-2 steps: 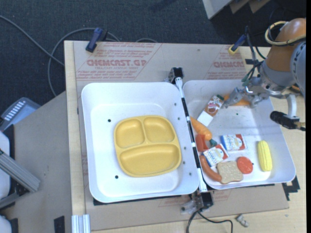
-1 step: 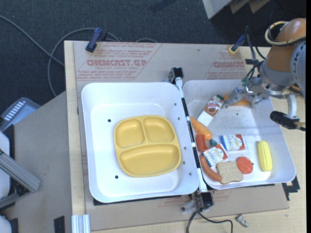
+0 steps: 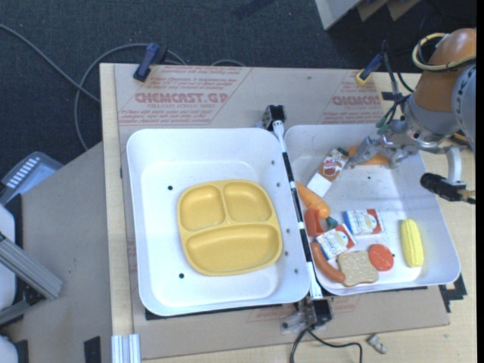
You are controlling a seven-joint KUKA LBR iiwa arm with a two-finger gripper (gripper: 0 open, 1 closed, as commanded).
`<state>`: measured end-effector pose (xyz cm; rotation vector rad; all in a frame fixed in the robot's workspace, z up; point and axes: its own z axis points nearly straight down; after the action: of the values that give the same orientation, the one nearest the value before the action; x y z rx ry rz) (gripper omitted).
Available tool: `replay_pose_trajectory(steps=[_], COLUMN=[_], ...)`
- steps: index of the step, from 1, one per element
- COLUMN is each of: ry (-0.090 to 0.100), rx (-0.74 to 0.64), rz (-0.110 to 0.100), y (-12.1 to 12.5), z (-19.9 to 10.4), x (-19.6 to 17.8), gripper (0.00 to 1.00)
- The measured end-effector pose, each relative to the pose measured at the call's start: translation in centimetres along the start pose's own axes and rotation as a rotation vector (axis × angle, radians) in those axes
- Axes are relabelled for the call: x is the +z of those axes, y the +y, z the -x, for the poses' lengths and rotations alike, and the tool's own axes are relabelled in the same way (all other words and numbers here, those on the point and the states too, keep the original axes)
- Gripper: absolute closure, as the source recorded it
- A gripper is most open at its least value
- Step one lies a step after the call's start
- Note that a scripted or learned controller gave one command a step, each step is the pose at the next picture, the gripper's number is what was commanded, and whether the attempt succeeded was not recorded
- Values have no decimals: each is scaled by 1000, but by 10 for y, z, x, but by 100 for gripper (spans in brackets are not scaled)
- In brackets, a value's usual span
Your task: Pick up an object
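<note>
Tool (image 3: pixel 376 148) low at far end of right bin (image 3: pixel 412 191); spread or pressed together, cannot tell. Orange piece (image 3: pixel 358 155) right at its left side, gripped or not unclear. From left: carrot (image 3: pixel 310 197) along the bin's left wall; carton (image 3: pixel 333 163) just left of tool, long axis slanting up toward it; bread (image 3: pixel 357 267), tomato (image 3: pixel 381 257) and corn (image 3: pixel 411 242) well apart at near end. Likely nearest pick: carton, a short reach leftward.

Arm (image 3: pixel 446 89) cut off at right edge; end effector (image 3: pixel 376 151) fingers — too small to tell.
</note>
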<state>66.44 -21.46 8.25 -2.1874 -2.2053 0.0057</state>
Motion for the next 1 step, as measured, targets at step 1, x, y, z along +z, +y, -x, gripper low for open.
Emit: replay_pose_trajectory(steps=[1], ry=[0], rx=[0], rz=[0], y=[0], z=[0], x=[0], gripper=[0])
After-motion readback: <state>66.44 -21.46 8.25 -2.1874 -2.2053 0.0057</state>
